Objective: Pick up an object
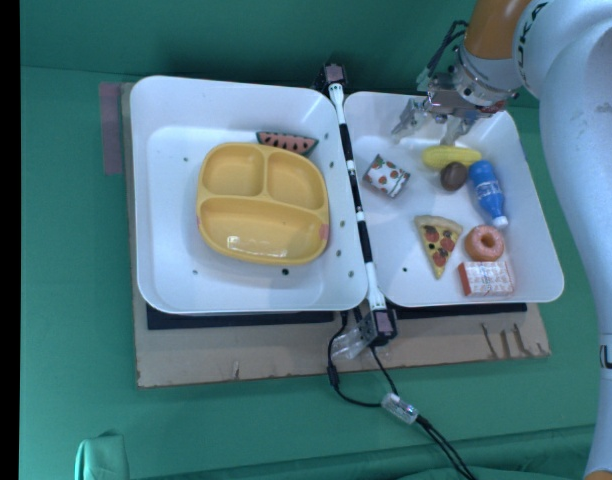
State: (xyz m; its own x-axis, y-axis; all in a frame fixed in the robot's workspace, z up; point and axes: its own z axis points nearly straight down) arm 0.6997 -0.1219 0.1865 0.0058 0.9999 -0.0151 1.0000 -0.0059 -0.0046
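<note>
The toys are all in the right bin point(542, 230): a banana point(451, 155) up toward 12 o'clock, a small brown ball-ish thing point(453, 176) touching it just below, a blue bottle point(489, 194) with a white label lying at 3 o'clock of that; a little can point(386, 176) with red spots on its label sits out at 9 o'clock near the divider; lower down there's a pizza slice point(438, 242), a donut point(484, 242) just beside it, and a red-and-white box point(486, 277) at 6 o'clock of the donut; there's print on the box but it's too small to read. The gripper point(435, 117) hangs over the bin's far end, right above the banana; fingers look spread apart with nothing between them, though it's kinda hard to be sure at this angle. The arm point(576, 88) comes in from 2 o'clock; "KU" is readable on it. Left bin point(161, 228) has a yellow divided plate point(262, 204) with a watermelon slice point(287, 143) touching its 12 o'clock rim.
</note>
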